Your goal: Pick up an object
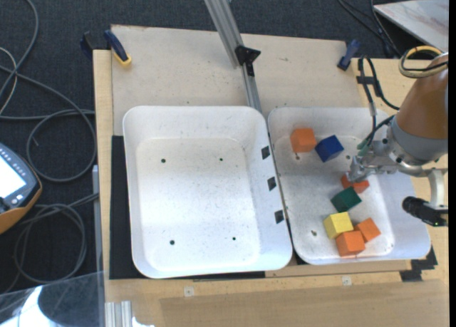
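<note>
Near the right bin's (285, 140) right edge, the gripper (354, 174) hangs low over a red block (355, 184). Whether its jaws are wide or closed, I cannot tell. No object looks lifted yet.

Arm (427, 115) cut off at right edge; red block (358, 185) partly hidden under gripper (358, 170); finger state unreadable.

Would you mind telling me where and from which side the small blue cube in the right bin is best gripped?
Grip the small blue cube across two opposite flat side faces, coming straight down from above. It sits flat on the floor of the right white bin with its top face exposed, and there are small gaps to the orange cube on its left and the gripper on its right, so fingers should probably fit.
</note>
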Motion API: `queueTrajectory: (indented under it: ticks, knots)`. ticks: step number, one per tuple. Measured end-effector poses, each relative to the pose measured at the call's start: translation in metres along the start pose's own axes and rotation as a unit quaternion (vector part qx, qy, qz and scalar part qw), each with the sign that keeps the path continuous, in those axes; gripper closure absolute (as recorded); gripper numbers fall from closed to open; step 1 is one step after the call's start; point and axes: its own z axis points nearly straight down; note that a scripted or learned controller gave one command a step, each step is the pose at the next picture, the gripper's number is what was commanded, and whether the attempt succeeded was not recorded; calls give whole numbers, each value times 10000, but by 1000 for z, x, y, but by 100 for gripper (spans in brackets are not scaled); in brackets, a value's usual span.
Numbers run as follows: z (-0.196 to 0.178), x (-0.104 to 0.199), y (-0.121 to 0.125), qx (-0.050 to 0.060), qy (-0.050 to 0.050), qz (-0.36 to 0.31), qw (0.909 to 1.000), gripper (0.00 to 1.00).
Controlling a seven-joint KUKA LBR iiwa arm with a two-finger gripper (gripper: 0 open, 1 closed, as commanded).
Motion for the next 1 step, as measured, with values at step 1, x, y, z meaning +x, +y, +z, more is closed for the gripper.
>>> queueTrajectory:
  ticks: [1]
  knots:
    - [-44,3,3,25,9,-7,10000,100]
